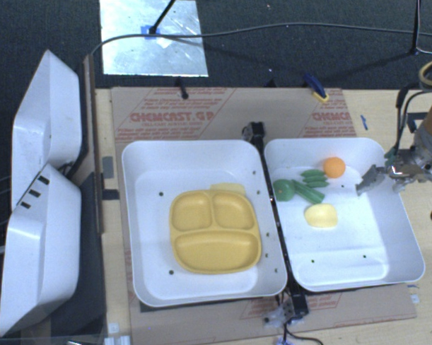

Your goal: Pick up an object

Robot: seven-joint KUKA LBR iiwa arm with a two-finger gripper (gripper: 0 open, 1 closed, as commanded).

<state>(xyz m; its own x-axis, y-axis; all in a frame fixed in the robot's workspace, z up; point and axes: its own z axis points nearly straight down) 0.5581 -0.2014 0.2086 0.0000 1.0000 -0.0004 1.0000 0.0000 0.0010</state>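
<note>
Camera view, looking down at a slant, puts the gripper (372, 178) at the right rim of the right bin (360, 259), hanging over the bin's upper right part. Its dark fingers point leftward into the bin, but at this size and angle I cannot tell whether they are spread or pressed together; nothing is visible between them, so I judge the pick not yet made.

Nearest to the gripper is the orange ball (334, 167), just to its left near the bin's back wall. Beside it lie the green pieces (305, 186), long pods with a rounder green lump at their left end, close to the divide between the two bins. Below them sits the pale yellow lump (321, 215), apart from the walls and from the greens.

For a clean grasp, the yellow lump looks the safer choice: it has free floor around it, so the fingers could come down on both sides without nudging a neighbour. The ball is closer but round and likely to roll away toward the wall if touched off-centre. The greens lie bunched, which risks a glancing pinch. Whichever is chosen, the arm should centre above it before descending.

Farther left, the left bin (146, 206) holds a yellow compartment tray (216, 230), well apart from the gripper.
</note>
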